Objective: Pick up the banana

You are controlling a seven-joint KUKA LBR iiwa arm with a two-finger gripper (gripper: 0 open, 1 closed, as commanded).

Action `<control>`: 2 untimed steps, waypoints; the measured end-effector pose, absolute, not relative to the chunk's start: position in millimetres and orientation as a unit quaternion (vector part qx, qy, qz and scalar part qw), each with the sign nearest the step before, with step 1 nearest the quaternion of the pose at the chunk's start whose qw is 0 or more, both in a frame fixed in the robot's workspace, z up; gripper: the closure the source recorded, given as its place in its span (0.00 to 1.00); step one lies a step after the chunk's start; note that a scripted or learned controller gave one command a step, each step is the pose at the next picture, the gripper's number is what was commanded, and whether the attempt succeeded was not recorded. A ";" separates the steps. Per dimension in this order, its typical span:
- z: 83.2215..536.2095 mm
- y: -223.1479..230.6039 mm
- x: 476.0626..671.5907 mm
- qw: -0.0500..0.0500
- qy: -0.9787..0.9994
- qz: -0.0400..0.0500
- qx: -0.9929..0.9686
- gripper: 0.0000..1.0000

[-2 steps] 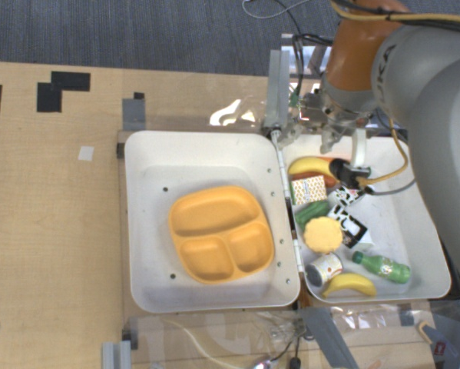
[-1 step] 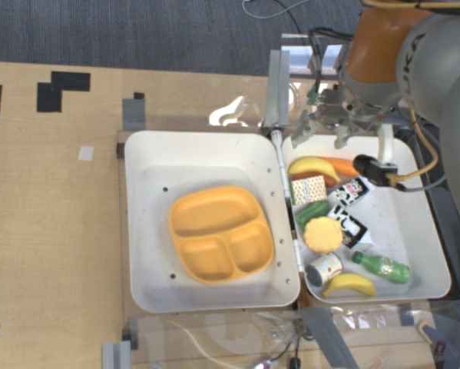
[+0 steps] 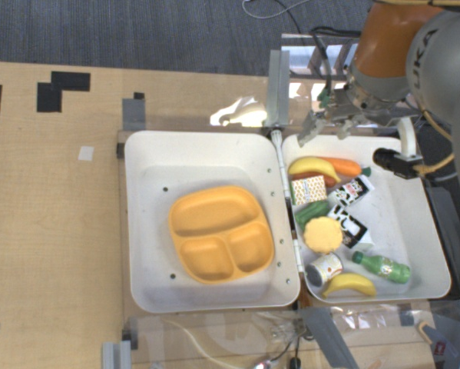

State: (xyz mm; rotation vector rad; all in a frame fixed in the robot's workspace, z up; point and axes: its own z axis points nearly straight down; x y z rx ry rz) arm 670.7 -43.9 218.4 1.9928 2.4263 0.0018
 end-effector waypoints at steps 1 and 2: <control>182.0 30.7 670.0 0.000 0.751 0.000 0.661 0.00; 259.1 67.5 670.4 0.001 0.679 0.000 0.734 0.00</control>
